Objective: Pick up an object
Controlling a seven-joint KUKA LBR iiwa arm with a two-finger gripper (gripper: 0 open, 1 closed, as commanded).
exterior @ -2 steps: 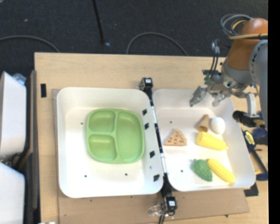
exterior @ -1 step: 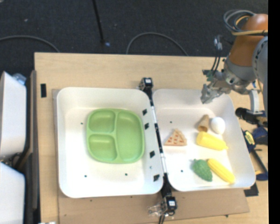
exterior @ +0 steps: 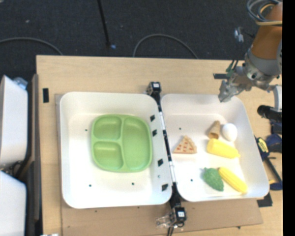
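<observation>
A: Camera view, starting at the left: what sits in the left bin (exterior: 73,181)?

B: A green divided plate (exterior: 122,142) with three compartments lies flat near the bin's middle, nearer the divider than the outer wall. Nothing rests on it.

A: And past the divider?

B: The right bin (exterior: 196,107) holds the toy food. First comes a pizza slice (exterior: 185,146), lying flat by itself, just right of the divider. Lower down is a green leafy vegetable (exterior: 213,178), touching a corn cob (exterior: 233,179) that lies at a slant beside it. Above those is a yellow block of cheese (exterior: 222,149). Touching its upper edge are a small tan cone-like piece (exterior: 215,129) and a white egg (exterior: 229,132), side by side.

A: Where is the gripper (exterior: 227,91)?

B: At the far right, over the upper right corner of the right bin, well apart from every food piece. The grey arm (exterior: 265,43) with its orange band comes in above it.

A: How far open is it?

B: That cannot be told; the tip is small and blurred. Nothing is visibly held, and it touches none of the objects.
</observation>
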